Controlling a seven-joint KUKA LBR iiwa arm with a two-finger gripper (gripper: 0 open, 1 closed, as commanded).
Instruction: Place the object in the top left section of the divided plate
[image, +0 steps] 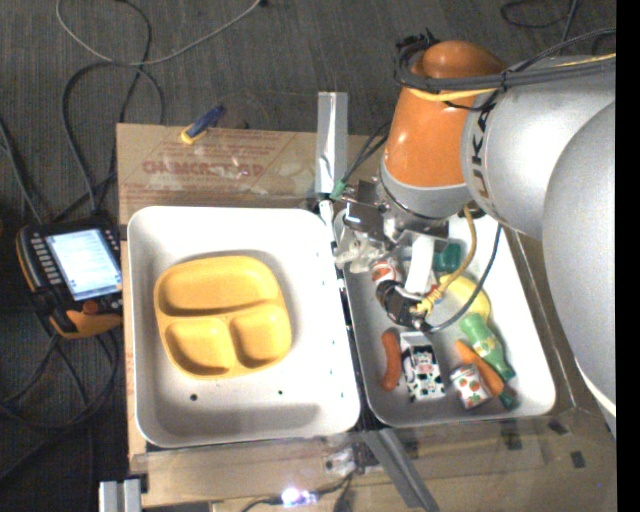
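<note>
The yellow divided plate (224, 312) lies in the left white bin (150, 400), with one long section at the top and two smaller ones below, all bare. My gripper (374, 258) hangs over the upper left corner of the right bin (530, 390), under the orange wrist band. Right beside it sits a small red-and-white thing (383, 270); whether the gripper holds it cannot be made out.
The right bin holds an orange-red sausage (388, 360), a cow-patterned carton (422, 372), a carrot (482, 371), a small strawberry carton (467, 388), a green bottle (484, 337) and a yellow fruit (470, 293). A pendant (75, 265) lies left of the bins.
</note>
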